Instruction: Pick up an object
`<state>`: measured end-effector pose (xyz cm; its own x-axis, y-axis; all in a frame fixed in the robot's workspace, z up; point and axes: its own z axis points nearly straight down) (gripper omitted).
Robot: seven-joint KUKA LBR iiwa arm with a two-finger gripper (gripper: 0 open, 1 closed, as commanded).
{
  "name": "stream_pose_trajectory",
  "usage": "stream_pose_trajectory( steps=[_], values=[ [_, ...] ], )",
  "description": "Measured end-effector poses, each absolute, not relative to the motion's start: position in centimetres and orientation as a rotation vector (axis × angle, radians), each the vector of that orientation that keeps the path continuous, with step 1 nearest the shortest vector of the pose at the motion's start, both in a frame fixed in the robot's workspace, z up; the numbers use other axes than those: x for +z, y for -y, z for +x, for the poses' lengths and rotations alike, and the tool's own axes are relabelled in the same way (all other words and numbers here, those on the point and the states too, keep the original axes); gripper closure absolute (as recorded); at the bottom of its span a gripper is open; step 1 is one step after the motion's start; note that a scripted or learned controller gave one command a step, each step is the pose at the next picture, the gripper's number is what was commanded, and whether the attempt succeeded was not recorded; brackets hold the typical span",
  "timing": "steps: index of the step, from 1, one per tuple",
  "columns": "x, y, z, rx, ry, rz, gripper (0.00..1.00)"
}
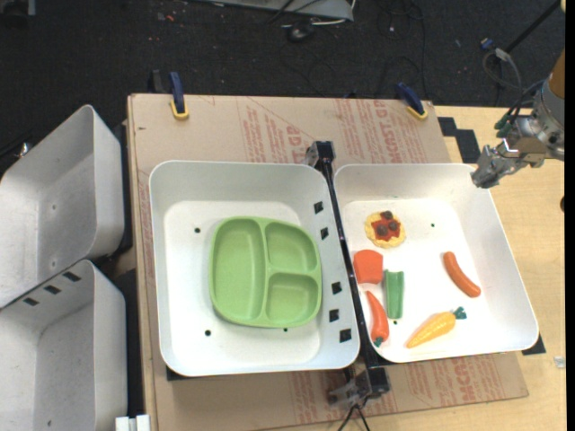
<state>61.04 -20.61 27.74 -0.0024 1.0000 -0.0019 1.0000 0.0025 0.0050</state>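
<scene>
— Where is your hand?
— My hand (486, 171) hovers over the right bin's (503, 241) far corner; open or closed, I cannot tell.
— Anything picked?
— No. The sausage (461, 274) lies in that bin, untouched.

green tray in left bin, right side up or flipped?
Right side up: the green tray shows its three recessed compartments facing the camera, flat in the left bin.

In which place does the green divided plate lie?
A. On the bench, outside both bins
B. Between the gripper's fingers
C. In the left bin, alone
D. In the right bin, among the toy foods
C: the green divided plate lies flat in the left bin, while the toy foods, such as the carrot, are in the right bin.
</scene>
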Motion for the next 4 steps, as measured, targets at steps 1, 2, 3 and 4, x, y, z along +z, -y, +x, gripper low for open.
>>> stream_pose_trajectory(
  steps=[1,2,3,4],
  values=[
    [26.6,14.9,60.5,0.0,-2.231,2.215,1.0],
    [27.1,9.7,60.8,0.001,-2.23,2.214,1.0],
    [26.0,4.5,62.2,0.001,-2.231,2.213,1.0],
    [24.3,-0.8,62.2,-0.001,-2.231,2.215,1.0]
  ],
)
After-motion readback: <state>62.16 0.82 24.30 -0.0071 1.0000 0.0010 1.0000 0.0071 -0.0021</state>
